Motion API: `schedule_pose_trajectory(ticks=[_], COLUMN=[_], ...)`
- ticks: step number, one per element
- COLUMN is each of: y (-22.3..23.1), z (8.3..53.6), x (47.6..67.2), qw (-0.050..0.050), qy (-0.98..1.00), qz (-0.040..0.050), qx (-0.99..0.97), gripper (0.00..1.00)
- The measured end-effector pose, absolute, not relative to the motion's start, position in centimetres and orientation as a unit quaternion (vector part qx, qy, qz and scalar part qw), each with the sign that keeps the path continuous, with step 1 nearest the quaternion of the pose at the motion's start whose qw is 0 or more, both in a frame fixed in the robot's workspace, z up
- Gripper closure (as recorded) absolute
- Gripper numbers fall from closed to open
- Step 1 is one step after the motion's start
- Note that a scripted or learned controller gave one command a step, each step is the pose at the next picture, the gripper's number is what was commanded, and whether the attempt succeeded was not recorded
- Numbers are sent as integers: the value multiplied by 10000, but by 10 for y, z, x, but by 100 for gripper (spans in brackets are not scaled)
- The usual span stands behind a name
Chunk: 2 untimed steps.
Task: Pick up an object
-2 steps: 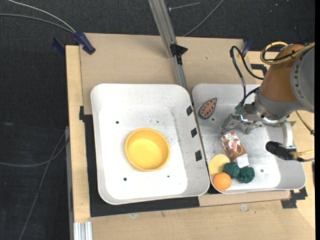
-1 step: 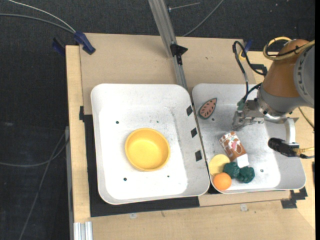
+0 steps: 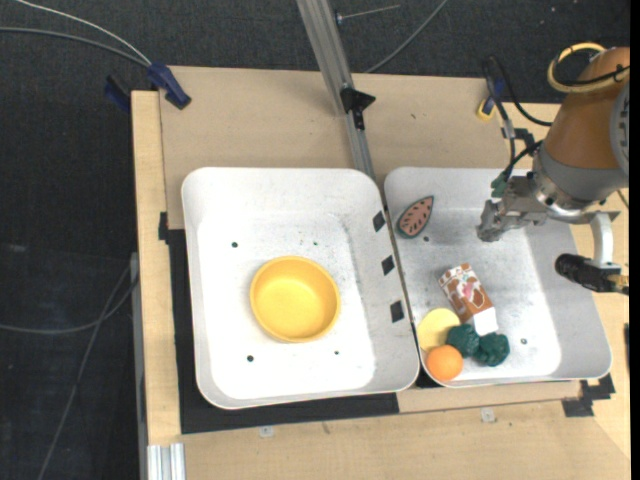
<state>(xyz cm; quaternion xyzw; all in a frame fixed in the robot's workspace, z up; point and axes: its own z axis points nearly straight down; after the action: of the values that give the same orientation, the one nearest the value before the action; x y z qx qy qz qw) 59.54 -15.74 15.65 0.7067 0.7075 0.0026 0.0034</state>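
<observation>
Over the right bin (image 3: 560, 363), gripper (image 3: 490, 226) hovers above bare floor, apparently empty, jaw state unreadable; packet (image 3: 467, 293) well apart.

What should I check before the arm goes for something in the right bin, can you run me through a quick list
1. Gripper carries nothing: ok, nothing shows beneath it, and it hangs over bare floor in the upper part of the right bin.
2. Fingers open for a grasp: cannot tell from this view.
3. Targets in that bin: ok. The leaf-shaped piece lies alone near the divider; the packet sits mid-bin.
4. Easy single pick: not ok at the front corner, where the yellow piece, orange ball and green toy crowd together.
5. Yellow bowl out of the way: ok, it sits in the left bin.
</observation>
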Motion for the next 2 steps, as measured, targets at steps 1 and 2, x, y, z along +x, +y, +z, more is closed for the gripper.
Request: schedule_pose_trajectory(ticks=[1, 2], y=[-157, -157], z=[203, 248], x=[594, 595], qw=[31, 27], qy=[7075, 7078], qz=[28, 23], qx=[7067, 7064], gripper=[100, 100])
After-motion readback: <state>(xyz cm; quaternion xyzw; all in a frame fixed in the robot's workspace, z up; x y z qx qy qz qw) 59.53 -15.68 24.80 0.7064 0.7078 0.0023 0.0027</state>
